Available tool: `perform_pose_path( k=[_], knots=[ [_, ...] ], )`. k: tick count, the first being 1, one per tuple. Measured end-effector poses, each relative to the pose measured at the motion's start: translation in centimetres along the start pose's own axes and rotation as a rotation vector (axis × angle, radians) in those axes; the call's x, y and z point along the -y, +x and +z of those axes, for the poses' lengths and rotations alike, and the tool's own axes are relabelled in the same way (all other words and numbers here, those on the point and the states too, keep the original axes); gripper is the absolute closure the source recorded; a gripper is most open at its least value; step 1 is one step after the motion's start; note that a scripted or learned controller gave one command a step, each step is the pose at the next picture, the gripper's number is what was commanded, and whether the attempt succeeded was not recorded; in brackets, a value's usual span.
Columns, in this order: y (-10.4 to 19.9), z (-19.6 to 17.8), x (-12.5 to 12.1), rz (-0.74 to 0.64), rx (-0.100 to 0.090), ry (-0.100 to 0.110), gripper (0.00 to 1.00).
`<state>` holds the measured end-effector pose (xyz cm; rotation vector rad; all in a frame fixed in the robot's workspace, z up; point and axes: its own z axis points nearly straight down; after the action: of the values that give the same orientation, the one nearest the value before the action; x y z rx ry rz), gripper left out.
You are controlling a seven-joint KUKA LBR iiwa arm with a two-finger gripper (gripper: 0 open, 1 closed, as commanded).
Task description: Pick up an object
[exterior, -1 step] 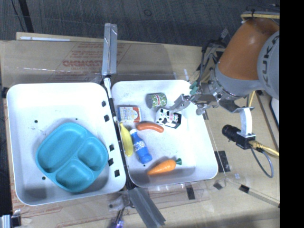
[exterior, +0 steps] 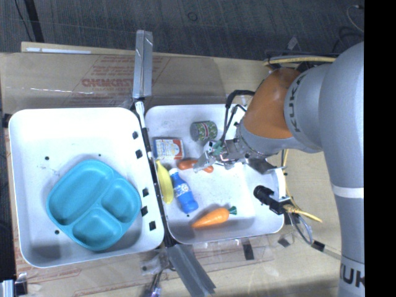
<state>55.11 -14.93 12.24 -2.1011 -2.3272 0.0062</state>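
Gripper [exterior: 209, 159] over red object [exterior: 187, 164], right bin [exterior: 266, 224]

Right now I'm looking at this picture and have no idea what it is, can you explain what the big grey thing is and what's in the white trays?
The big grey thing is a robot arm with an orange band above its wrist, reaching in from the right. One camera above the bench looks down at a slant. Two shallow white bins sit side by side. The left bin holds a blue divided plate. The right bin holds a small can, a small red-and-white packet, a yellow banana, a blue bottle and a toy carrot. The arm's gripper hovers low over the right bin's middle; whether it holds anything is not clear.
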Motion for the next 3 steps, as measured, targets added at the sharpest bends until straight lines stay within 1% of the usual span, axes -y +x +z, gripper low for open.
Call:
perform_pose_path(
  k=[1, 2, 3],
  knots=[
    [-2.4, 2.8, -5.2, -0.061, 0.003, -0.01, 0.0],
    [-2.1, 3.3, -9.1, -0.077, -0.007, 0.034, 0.0],
    [3.4, 3.1, -0.3, -0.121, 0.0, -0.002, 0.0]
  ],
)
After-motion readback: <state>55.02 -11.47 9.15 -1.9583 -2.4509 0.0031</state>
